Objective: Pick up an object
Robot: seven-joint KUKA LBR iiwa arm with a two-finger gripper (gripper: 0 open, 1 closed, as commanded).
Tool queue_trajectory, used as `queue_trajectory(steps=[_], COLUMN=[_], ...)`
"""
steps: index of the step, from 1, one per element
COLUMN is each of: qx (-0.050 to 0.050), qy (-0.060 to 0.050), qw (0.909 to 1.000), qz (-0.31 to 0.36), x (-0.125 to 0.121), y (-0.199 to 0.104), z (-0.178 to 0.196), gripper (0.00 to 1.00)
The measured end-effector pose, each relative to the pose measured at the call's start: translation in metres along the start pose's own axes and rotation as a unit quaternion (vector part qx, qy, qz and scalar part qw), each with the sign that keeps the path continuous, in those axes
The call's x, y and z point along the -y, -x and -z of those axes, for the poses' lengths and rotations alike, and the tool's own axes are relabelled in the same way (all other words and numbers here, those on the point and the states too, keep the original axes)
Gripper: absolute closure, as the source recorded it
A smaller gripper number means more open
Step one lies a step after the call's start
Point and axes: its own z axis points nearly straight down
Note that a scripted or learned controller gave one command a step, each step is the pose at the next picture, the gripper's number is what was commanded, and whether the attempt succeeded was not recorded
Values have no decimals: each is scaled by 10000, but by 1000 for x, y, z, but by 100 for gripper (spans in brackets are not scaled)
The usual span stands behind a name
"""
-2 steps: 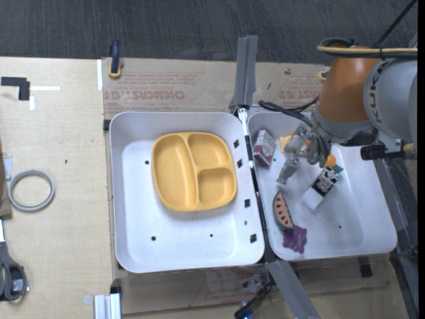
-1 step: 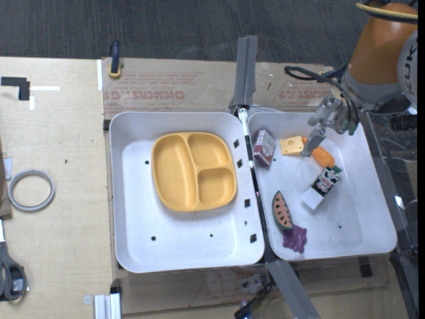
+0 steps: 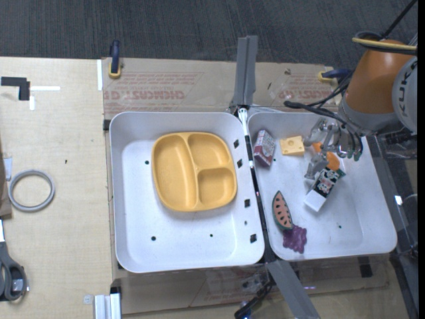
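You have the tool [image 3: 323, 153] low in the right bin [image 3: 372, 238], at its upper right, hanging over a small black-and-white carton [image 3: 322, 188] with something orange [image 3: 330, 159] just above it. How wide it stands you cannot tell from this slant, and nothing shows clearly gripped in it, so treat the pick as not yet made.

The carton lies tilted on the bin floor, close under the tool, and looks the likeliest target. Your other choices in that bin are a yellow cheese wedge [image 3: 292, 145] and a small pinkish packet [image 3: 264, 147] near the top, and a watermelon slice [image 3: 283, 211] beside a purple piece [image 3: 295, 238] lower down. A yellow divided plate [image 3: 194, 171] sits alone in the left bin [image 3: 133, 244].

Judging by this, the approach is done; the closing, the grip and the lift all remain.
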Motion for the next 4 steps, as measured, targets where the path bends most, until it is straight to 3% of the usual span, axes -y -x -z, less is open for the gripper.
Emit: queue_trajectory(steps=[1, 2, 3, 4], qx=[-2, -7, -3, -9], qy=[-2, -8, -9, -26], qw=[9898, 9387, 9392, 9399], qz=[-1426, -3446, -3434, -3414], x=[-15, -53, -20, -21], y=[-24, -13, 16, 15], z=[0, -1, -1, 9], gripper=[0, 0, 0, 100])
